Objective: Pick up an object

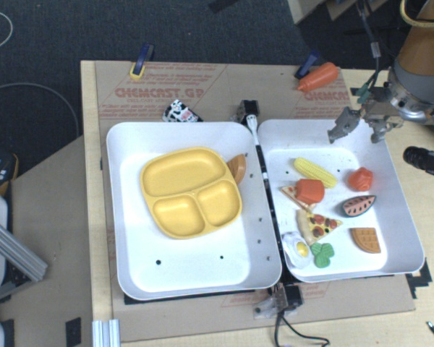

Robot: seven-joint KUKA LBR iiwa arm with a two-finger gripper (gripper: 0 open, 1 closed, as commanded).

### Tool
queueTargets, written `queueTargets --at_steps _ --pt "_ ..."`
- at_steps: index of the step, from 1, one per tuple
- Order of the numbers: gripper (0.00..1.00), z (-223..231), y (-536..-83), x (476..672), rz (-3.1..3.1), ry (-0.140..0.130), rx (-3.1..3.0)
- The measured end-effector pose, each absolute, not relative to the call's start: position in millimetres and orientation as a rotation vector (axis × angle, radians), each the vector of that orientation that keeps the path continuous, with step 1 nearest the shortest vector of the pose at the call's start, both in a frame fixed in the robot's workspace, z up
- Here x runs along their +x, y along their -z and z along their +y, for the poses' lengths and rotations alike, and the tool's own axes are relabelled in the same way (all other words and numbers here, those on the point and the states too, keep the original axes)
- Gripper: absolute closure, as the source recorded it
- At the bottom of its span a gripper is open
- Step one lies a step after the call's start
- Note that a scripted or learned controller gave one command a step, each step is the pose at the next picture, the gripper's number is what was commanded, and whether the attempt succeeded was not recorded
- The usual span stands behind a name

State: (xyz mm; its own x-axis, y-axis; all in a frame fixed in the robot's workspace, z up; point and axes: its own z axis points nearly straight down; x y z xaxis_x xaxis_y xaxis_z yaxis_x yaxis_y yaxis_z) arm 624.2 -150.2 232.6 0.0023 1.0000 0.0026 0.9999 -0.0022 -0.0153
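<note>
Gripper [362, 126] hovers over the far edge of the right bin [409, 226], jaws spread and holding nothing. Candidate objects lie below it in that bin: corn cob [315, 170], red block [309, 191], strawberry [360, 179], watermelon slice [358, 206], pizza slice [318, 225], waffle [367, 239], broccoli [322, 252] and egg [299, 249]. Likely risks: the flat pieces may slip from a pinch, and the red block, pizza slice and egg crowd together, so the fingers could nudge a neighbour. The yellow plate [192, 191] sits in the left bin [130, 215].
</note>
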Motion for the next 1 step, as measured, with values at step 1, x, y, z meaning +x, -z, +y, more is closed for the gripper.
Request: queueTargets --at_steps 1 --pt "0.0 -149.9 -241.3 626.7 -2.221 -0.001 -2.221"
